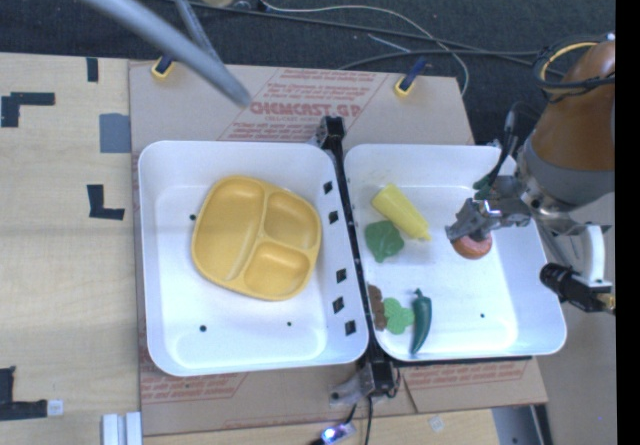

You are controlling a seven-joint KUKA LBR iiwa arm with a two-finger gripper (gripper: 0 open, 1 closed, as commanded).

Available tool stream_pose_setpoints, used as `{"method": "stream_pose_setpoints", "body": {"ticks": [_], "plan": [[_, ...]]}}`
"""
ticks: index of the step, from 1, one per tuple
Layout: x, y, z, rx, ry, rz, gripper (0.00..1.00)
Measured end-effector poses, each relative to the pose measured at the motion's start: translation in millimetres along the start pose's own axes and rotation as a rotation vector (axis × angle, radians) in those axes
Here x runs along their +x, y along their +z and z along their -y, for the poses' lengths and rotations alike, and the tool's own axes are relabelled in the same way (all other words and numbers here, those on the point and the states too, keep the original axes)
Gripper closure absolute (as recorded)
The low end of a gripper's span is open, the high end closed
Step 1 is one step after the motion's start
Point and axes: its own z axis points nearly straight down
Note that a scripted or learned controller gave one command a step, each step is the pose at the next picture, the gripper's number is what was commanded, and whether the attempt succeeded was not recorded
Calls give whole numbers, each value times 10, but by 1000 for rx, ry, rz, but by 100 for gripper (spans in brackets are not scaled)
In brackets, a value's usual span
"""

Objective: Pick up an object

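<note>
While the gripper (pixel 470 226) hangs at the right side of the frame, you cannot tell its state.
It sits over a red-orange object (pixel 472 247) in the right bin (pixel 500 338); cardboard (pixel 300 103) and a wooden bench (pixel 60 263) lie beneath the bins.

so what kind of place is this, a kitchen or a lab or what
Most likely a robotics lab bench, not a kitchen. The arm's gripper hangs over two white bins, the food is toy-like, such as the green pepper, and loose cables trail behind the bench.
</note>
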Motion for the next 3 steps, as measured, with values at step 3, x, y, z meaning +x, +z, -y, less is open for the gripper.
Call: {"method": "stream_pose_setpoints", "body": {"ticks": [3], "plan": [[1662,-14,78,5,-6,-3,100]]}}
